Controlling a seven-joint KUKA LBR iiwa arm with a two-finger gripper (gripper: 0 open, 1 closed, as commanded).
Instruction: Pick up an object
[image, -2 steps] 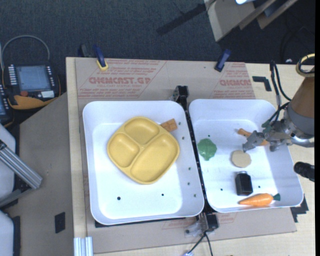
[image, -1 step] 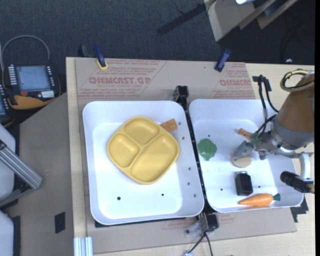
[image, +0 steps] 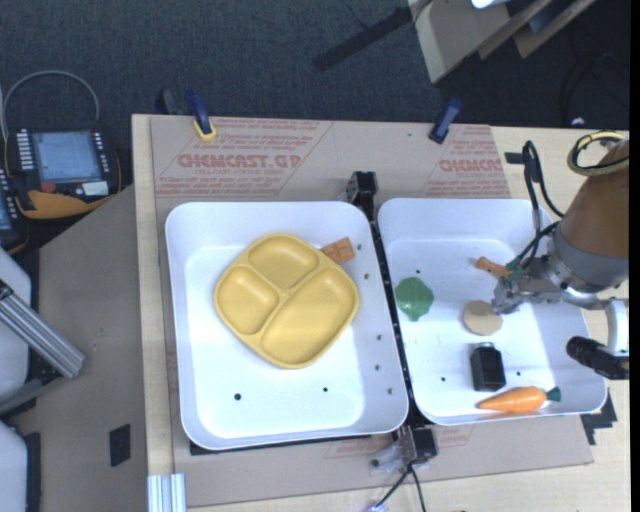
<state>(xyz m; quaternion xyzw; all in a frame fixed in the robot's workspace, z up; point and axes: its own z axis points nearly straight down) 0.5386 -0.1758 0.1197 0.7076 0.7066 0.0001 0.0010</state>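
In the right bin (image: 440, 225) lie a green lumpy object (image: 413, 297), a round tan piece (image: 482, 319), a black block (image: 487, 367), an orange carrot (image: 516, 401) and a small orange-brown piece (image: 489, 266). My gripper (image: 510, 296) hangs at the bin's right side, its tip just above and right of the tan piece. Nothing shows between its fingers, and whether they are apart is hidden. The left bin (image: 200, 250) holds a yellow divided plate (image: 287, 299) with a small brown block (image: 339, 250) at its upper right edge.
The arm (image: 597, 225) enters from the right over the right bin's far side. A black divider (image: 385, 300) runs between the bins. Clamps (image: 203, 125) hold the cardboard at the back. A teach pendant (image: 62, 165) lies off the bench to the left.
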